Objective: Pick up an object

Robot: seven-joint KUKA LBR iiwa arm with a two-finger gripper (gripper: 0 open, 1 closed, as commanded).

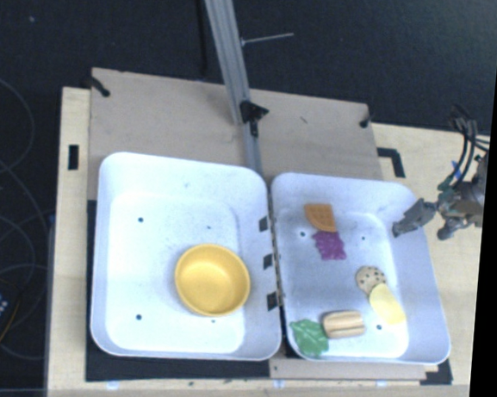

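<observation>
I am hovering my gripper over the far right rim of the right bin; its fingers are spreading apart with nothing between them, so no pick is underway yet. The candidates are all lying in that bin: orange piece, purple piece, speckled round piece, yellow piece, tan roll and green leaf. I am judging the speckled piece and yellow one awkward, since they touch, while the yellow bowl is sitting alone in the left bin.

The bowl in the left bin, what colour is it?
Yellow. The bowl shows plainly in the camera view, sitting in the left bin.
</observation>
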